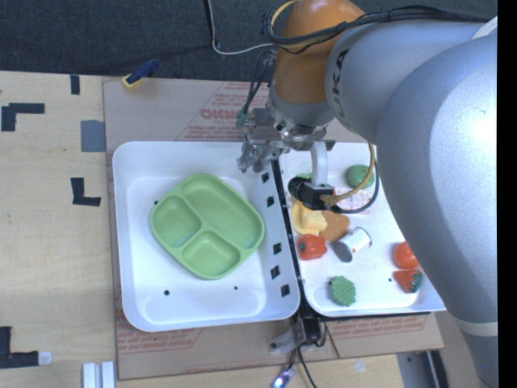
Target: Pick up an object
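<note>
Presently hovers over the far end of the rim between bins: gripper point(257, 153), grip state indiscernible | nearest candidates: green tray point(206, 226) flat in left bin point(123, 217), yellow toy point(310, 217) in right bin point(373, 293) | risk: descent strikes rim; tray too broad, slips.

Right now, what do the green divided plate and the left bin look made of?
Green divided plate: likely moulded plastic, matte; uniform colour, soft rounded ridges. Left bin: probably plastic too, smooth white, rounded corners.
</note>
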### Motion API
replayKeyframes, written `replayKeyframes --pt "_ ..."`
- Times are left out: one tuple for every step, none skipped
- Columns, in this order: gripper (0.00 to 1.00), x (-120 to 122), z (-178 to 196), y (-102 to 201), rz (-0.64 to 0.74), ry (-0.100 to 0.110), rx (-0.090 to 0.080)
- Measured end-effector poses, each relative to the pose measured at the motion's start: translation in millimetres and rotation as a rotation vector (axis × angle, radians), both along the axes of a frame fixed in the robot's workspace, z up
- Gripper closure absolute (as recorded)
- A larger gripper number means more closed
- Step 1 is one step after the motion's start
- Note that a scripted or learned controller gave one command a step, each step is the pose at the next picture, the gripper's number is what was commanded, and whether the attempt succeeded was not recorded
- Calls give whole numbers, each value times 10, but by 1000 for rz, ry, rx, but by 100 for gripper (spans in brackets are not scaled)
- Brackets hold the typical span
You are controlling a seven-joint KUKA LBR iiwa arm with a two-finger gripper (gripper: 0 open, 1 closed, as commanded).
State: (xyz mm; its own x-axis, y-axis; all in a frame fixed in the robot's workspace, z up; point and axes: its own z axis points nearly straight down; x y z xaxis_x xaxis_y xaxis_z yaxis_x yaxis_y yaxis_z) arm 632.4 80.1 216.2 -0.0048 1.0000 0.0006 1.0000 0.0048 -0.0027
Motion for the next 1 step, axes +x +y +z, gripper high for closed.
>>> replayKeyframes --pt "100 66 19 -63 -2 -2 -1"
